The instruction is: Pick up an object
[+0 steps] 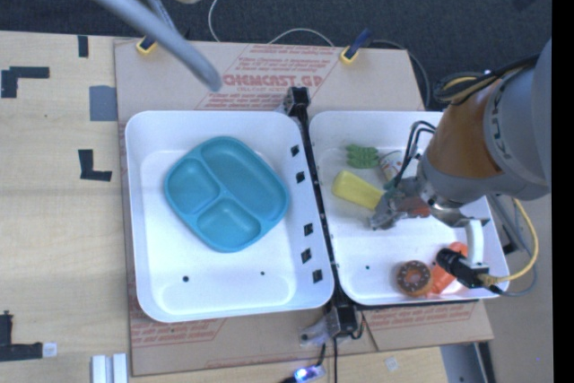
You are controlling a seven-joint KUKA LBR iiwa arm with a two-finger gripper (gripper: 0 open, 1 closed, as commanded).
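Observation:
My gripper [384,215] reaches down into the right bin [359,281], its tip just right of a yellow block [356,188] that lies tilted in the bin's upper middle. A green toy [361,156] rests behind the yellow block. Near the bin's front edge lies a brown doughnut-shaped piece [413,277], with an orange piece [447,274] beside it on the right. Nothing shows between the gripper's dark tips, which sit low over the bin floor.
The left bin [152,282] holds a blue divided plate [228,191]. A black divider with clips [309,193] runs between the bins. Cables [502,269] hang off the arm at the right bin's far right corner.

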